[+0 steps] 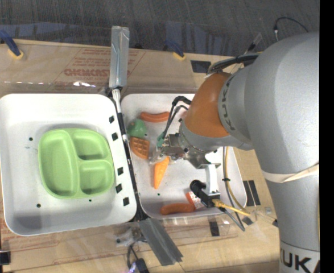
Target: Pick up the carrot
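Two white bins sat side by side on the bench (53, 67). The left bin (13, 152) held a green divided plate (75, 162), lying flat near its middle. The right bin (147, 206) held the toy food. The carrot (160, 172) lay on the floor of the right bin, about mid-bin, thick end up toward the arm's wrist and its point aimed at the near wall. The grey arm (275, 107), with its orange band (209, 112), reached in from the right and hung over the upper part of this bin. The pincer (165, 151) was just above the carrot's thick end, close to touching; whether its fingers were apart or together could not be told, the wrist hiding them. Left of the carrot lay a ridged brown-orange piece (140, 147), a green piece (137, 128) just above that. A reddish sausage (154, 117) lay near the far wall, another sausage (177, 209) along the near wall.
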{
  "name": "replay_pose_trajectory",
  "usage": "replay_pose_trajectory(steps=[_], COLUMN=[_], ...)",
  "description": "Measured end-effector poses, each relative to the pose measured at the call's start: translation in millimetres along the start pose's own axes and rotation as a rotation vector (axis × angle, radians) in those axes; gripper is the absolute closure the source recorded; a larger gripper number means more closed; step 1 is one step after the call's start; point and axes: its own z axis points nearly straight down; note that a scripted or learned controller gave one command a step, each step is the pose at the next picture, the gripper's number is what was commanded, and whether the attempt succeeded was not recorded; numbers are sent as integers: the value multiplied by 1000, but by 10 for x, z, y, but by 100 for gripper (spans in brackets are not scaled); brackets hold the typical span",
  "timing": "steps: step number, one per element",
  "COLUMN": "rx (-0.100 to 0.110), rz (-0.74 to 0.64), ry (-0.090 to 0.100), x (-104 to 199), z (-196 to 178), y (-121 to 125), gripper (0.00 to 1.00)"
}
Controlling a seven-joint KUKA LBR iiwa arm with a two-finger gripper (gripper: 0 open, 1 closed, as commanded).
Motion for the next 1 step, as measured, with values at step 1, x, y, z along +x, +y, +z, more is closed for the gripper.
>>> replay_pose_trajectory(steps=[1], rx=[-1], rz=[193], ry=[2], x=[476], z=[-931], y=[381], gripper=[100])
